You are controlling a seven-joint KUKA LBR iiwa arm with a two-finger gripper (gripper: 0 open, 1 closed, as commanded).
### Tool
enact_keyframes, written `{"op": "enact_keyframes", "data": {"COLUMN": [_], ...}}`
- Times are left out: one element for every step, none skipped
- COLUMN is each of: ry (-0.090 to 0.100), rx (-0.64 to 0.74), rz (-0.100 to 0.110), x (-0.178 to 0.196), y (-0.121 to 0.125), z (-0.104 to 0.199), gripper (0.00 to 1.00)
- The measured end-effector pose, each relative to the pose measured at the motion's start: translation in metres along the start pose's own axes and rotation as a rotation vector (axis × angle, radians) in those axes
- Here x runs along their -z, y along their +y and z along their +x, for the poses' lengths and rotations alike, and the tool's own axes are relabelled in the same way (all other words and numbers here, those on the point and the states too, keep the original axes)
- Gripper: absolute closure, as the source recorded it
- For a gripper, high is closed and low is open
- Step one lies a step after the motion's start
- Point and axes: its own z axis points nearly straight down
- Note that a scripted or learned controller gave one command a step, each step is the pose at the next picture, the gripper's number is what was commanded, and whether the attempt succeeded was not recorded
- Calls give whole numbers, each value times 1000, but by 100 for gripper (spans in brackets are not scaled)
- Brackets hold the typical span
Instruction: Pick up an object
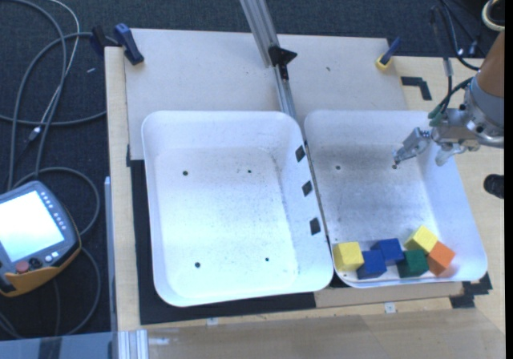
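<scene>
White shallow bins, two, side by side on a pale tabletop (pixel 200 77). Left bin (pixel 160 141): speckled floor. Right bin (pixel 353 141): holds a cluster of small blocks along its near edge.

Blocks, listed left to right:
- yellow block (pixel 348 256), at the left end of the cluster;
- blue block (pixel 371 264), touching the yellow one;
- second blue block (pixel 390 249), just behind;
- green block (pixel 414 263);
- second yellow block (pixel 423 239), behind the green one;
- orange block (pixel 440 258), at the right end, by the bin's wall.

Gripper (pixel 417 151): over the far right part of the right bin, at the end of the grey arm (pixel 489 105) entering from the right. Fingers spread apart, one tip (pixel 397 159) pointing left and down, the other (pixel 442 157) nearer the arm. Nothing between them.

Relation: all blocks lie well apart from the gripper, toward the near edge of the same bin; the second yellow block is the nearest to it.

Surroundings: aluminium rail (pixel 256 21) running between the bins; blue clamp (pixel 128 43) at the tabletop's far left corner; yellow clamp (pixel 388 56) at the far right; control pendant (pixel 32 237) on the dark carpet at left.
</scene>
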Motion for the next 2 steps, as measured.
{"op": "enact_keyframes", "data": {"ry": [5,-7], "rx": [-2,-3], "rz": [13,-11], "x": [-88,19], "y": [-82,-88], "z": [30,-17], "gripper": [0,0]}}
